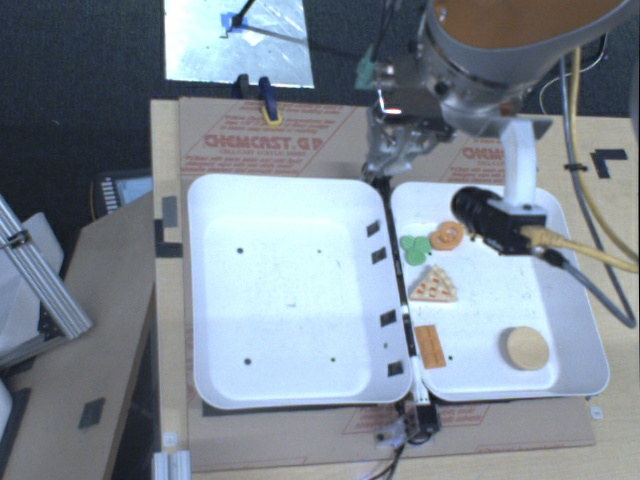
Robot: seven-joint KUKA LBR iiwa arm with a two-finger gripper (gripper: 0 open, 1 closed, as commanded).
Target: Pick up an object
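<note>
brown cardboard [300, 138] printed "chemcast" lies under two white bins [290, 288]; gripper [392, 158] at the far edge, claw state unclear.

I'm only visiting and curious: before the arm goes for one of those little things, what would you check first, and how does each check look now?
1. Things to pick lie in the right bin: ok.
2. Wooden disc lies apart from the rest: ok.
3. Pizza slice, orange ring and green piece crowd together: not ok.
4. Orange block sits against the divider: not ok.
5. Gripper over a target: not ok, it hangs at the bins' far edge.
</note>
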